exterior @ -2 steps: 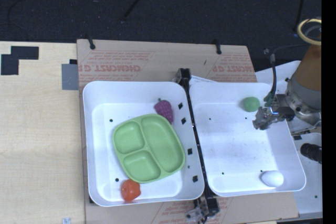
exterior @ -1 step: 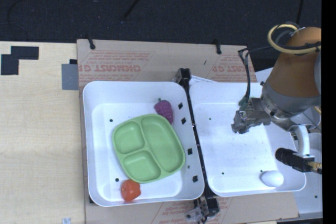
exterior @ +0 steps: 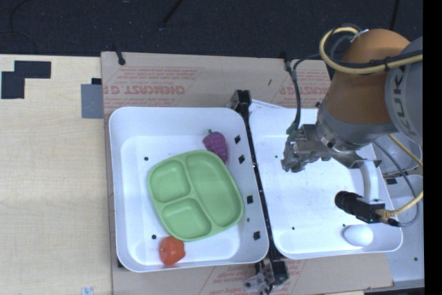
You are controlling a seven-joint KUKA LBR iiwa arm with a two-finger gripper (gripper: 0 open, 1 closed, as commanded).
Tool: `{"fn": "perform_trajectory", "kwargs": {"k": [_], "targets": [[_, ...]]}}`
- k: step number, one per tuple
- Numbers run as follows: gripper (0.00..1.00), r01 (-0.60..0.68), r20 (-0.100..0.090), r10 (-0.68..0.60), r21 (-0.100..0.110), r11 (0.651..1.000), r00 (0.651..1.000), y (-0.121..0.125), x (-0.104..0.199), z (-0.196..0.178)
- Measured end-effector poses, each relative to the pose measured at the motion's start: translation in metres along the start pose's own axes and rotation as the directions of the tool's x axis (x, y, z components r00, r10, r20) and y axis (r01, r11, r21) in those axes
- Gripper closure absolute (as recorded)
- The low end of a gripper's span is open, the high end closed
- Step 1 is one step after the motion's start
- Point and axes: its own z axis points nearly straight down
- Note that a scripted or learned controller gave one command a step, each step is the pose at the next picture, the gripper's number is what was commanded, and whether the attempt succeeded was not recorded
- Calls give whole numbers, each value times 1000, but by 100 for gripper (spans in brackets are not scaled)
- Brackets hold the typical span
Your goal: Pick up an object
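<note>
- Counter (exterior: 48, 183): pale wood-grain surface carrying a sheet of brown cardboard (exterior: 173, 83) with red print, on which the two bins sit side by side.
- Left bin (exterior: 114, 183): shallow and white, holding three things.
- Green plate (exterior: 195, 195): a divided plate with three compartments, lying flat near the middle of the left bin.
- Purple grapes (exterior: 215, 144): a small bunch (toy-like in look) just beside the plate's far edge, toward the wall shared with the other bin.
- Red-orange object (exterior: 171, 250): small and rounded, at the plate's near edge, close to the left bin's front wall; its exact kind cannot be told.
- Right bin (exterior: 311, 217): shallow and white, its floor mostly bare.
- White object (exterior: 358, 235): small and egg-shaped, in the near right corner of the right bin.
- Arm (exterior: 362, 86): grey with an orange band, reaching in from the right over the right bin.
- Jaws: above the left part of the right bin's floor, apart from the white object; whether they are spread or pressed together cannot be told.
</note>
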Motion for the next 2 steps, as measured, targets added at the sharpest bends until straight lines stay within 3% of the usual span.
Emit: {"fn": "perform_trajectory", "kwargs": {"k": [2], "targets": [[100, -1, 1, 1, 1, 1000, 1000, -3, 89, 10]]}}
